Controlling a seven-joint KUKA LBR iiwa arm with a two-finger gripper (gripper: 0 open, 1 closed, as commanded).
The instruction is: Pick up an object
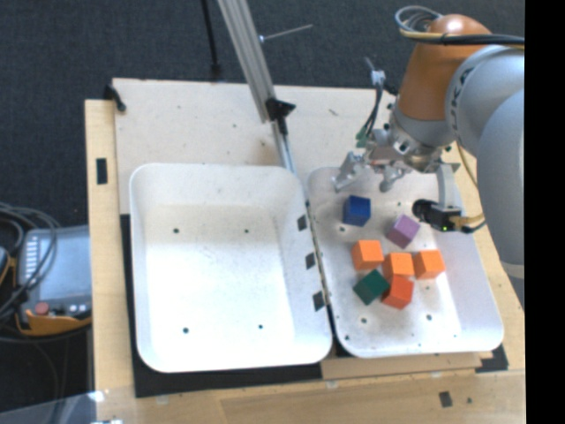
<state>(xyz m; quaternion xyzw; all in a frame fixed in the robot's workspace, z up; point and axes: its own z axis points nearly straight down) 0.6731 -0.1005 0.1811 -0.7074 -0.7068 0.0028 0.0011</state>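
Note:
The right bin (pixel 459 325) holds several small blocks. A blue cube (pixel 357 210) lies nearest the far rim, with a purple cube (pixel 404 230) to its right. Closer to the front sit three orange cubes (pixel 368 253) (pixel 400 263) (pixel 429 262), a green cube (pixel 372 286) and a red-orange cube (pixel 397 291), packed together. My gripper (pixel 367 176) hangs over the far end of this bin, just above and behind the blue cube. Its two grey fingers (pixel 346 174) are spread apart and hold nothing.
The left bin (pixel 221 263) lies beside the right one. A slanted aluminium post (pixel 250 51) rises from the bench behind the bins. A black sensor (pixel 439 214) juts from the arm near the purple cube. A grey device with cables (pixel 53 276) sits off the bench's left side.

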